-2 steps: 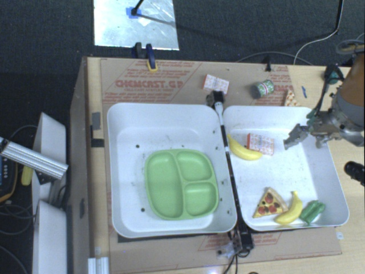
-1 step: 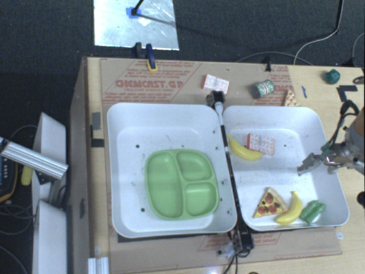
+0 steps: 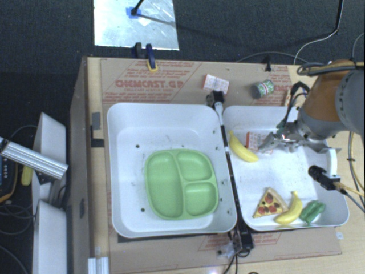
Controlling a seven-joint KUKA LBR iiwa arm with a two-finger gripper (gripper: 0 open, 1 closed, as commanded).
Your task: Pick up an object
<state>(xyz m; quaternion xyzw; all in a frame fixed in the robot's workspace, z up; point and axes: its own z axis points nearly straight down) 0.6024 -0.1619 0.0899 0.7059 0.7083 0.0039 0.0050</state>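
While the gripper hovers low over the right bin, its finger state impossible to tell, the nearest object, a banana, lies just to its left, long axis running diagonally beside the divider.

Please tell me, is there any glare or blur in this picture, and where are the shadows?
Camera view: strong glare on the shiny sheet above the bench; the gripper near the banana looks slightly blurred; the green divided plate is evenly lit; soft shadows lie along the left bin walls.
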